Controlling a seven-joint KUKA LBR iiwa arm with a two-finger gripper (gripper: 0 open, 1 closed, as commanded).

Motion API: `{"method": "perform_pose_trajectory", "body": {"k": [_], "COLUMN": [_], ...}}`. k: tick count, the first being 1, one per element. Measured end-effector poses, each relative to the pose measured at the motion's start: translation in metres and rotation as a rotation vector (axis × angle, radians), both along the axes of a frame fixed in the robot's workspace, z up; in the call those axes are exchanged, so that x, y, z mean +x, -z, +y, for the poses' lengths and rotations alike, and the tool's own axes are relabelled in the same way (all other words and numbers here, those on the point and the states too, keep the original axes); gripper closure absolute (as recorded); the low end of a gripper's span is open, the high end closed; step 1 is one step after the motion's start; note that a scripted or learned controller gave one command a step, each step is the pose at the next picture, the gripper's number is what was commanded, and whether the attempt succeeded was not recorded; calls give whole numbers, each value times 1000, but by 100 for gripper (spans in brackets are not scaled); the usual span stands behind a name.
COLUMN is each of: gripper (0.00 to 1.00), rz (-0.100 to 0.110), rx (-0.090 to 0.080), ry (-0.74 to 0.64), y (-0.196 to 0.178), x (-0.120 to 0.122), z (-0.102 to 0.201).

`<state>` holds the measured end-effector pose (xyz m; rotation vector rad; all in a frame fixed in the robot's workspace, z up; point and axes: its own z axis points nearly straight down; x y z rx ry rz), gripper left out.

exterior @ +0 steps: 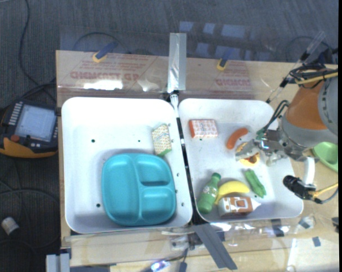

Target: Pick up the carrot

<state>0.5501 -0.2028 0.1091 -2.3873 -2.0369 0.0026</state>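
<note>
The carrot (236, 137), a short orange-red piece, lies tilted in the upper middle of the right bin (284, 208). My gripper (251, 151) hangs just to the right of the carrot and slightly nearer the front, low over the bin floor. The carrot lies beside the gripper, apart from it. A small orange and yellow item (250, 160) sits right under the gripper, partly hidden by it.
The right bin also holds a pink-orange box (203, 128), a green pod (255, 183), a banana (234, 187), a green bottle (209, 191) and a brown carton (237, 205). In the left bin (80, 123) are a teal divided tray (139, 188) and a small packet (161, 139).
</note>
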Motion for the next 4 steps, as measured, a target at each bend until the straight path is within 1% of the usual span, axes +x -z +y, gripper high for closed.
{"method": "perform_pose_trajectory", "body": {"k": [1, 2, 3, 4], "gripper": [0, 0, 0, 0], "rz": [1, 0, 1, 0], "rx": [-1, -2, -3, 3], "ry": [67, 74, -71, 64], "y": [6, 0, -1, 10], "x": [-20, 27, 3, -15], "z": [9, 2, 1, 1]}}
